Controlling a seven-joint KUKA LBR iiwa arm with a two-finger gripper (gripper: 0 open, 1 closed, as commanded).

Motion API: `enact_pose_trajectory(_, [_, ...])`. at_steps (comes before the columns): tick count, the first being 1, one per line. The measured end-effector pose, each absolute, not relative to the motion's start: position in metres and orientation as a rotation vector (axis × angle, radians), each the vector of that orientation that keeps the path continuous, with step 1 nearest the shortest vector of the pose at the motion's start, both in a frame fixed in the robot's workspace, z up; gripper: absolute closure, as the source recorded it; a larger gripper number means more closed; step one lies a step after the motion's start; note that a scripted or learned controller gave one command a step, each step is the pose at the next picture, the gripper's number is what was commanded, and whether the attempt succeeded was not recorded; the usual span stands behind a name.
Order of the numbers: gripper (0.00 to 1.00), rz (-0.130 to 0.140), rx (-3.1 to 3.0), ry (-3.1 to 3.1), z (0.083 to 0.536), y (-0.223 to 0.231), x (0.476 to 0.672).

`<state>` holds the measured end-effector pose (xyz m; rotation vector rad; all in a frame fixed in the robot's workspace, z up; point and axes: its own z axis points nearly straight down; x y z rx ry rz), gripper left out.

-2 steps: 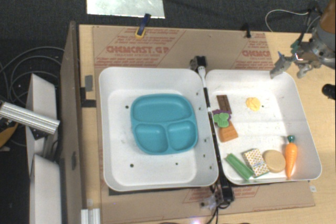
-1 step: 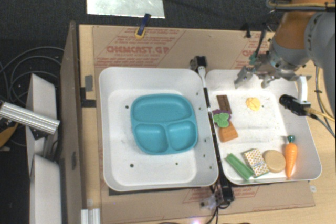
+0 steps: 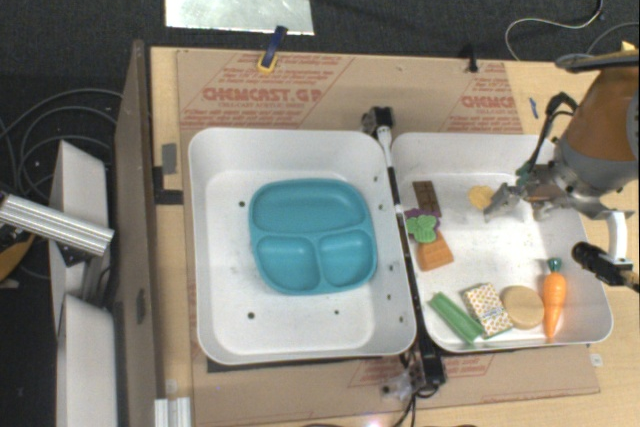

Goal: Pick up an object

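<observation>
My gripper (image 3: 521, 204) hangs over the upper right part of the right bin (image 3: 600, 320). It is open, with nothing between its fingers. A small yellow piece (image 3: 481, 197) lies just left of the left fingertip. A carrot (image 3: 554, 295), a round tan biscuit (image 3: 521, 306), a patterned small box (image 3: 486, 307) and a green stick (image 3: 455, 318) lie along the bin's front. A brown bar (image 3: 426, 198), a green toy (image 3: 424, 228) and an orange-brown block (image 3: 435, 254) sit by the bin's left wall.
The left bin (image 3: 215, 215) holds a teal divided plate (image 3: 312, 235). A black divider (image 3: 400, 235) runs between the bins. The arm's grey and orange wrist (image 3: 605, 135) stands over the right bin's far right corner. Cables lie off the bench at the left.
</observation>
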<state>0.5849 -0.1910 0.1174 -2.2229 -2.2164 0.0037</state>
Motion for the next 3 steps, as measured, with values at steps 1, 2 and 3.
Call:
enact_pose_trajectory(1, [0.00,-0.010,-2.221,-2.237,0.151,-0.184,0.673])
enact_pose_trajectory(2, [0.00,-0.002,-2.206,-2.230,0.149,-0.079,0.619])
enact_pose_trajectory(3, [0.00,-0.004,-2.229,-2.225,0.149,-0.193,0.652])
